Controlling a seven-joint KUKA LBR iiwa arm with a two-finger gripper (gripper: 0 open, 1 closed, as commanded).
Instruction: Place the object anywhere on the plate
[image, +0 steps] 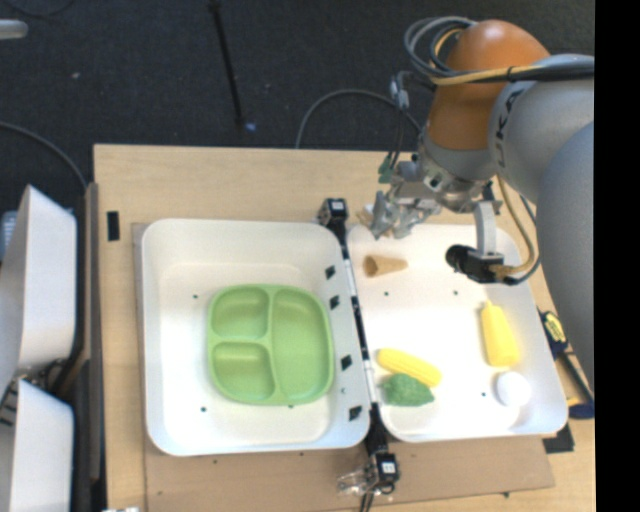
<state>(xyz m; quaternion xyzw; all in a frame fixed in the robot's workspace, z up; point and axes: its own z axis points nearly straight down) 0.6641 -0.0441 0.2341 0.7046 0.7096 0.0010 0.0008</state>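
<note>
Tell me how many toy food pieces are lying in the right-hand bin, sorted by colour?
Yellow: 2, a corn cob and a longer yellow piece
Green: 1, a leafy piece
White: 1, an egg-like piece
Tan: 1, a small cone
Total: 5

The plate (270, 343) is pale green with three compartments, one long at its right and two smaller at its left, and lies flat in the middle of the left bin (170, 250). In the right bin (545, 415) lie a small tan cone-shaped piece (385, 265) near the far edge, a yellow corn cob (408, 367) touching a green leafy piece (407, 391) by the divider, a yellow banana-like piece (499, 334), perhaps a second cob, and a white egg-like piece (512, 388) at the near right.
</note>
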